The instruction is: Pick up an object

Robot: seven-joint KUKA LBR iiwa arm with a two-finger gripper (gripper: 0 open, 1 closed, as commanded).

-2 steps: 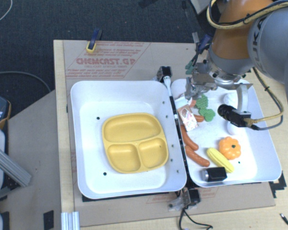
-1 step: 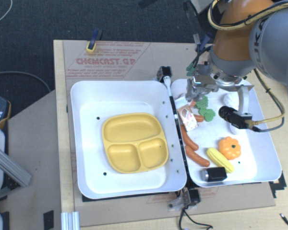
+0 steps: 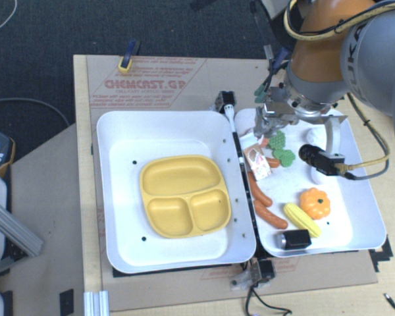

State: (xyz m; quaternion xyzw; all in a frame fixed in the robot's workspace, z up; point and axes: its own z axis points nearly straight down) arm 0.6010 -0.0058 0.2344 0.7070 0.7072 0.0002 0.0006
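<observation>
**Gripper Positioned Over Right Bin Clutter**

The gripper [image 3: 271,125] hangs above the right bin [image 3: 363,206], at its far-left corner, over broccoli [image 3: 280,149] and a packet [image 3: 258,162]. Its grip state cannot be determined. A pumpkin [image 3: 315,203], corn [image 3: 301,218] and sausages [image 3: 268,212] lie nearer, spaced for separate grasps.

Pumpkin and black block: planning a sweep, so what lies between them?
The camera view shows a yellow corn cob lying between the orange pumpkin and the black block.
</observation>
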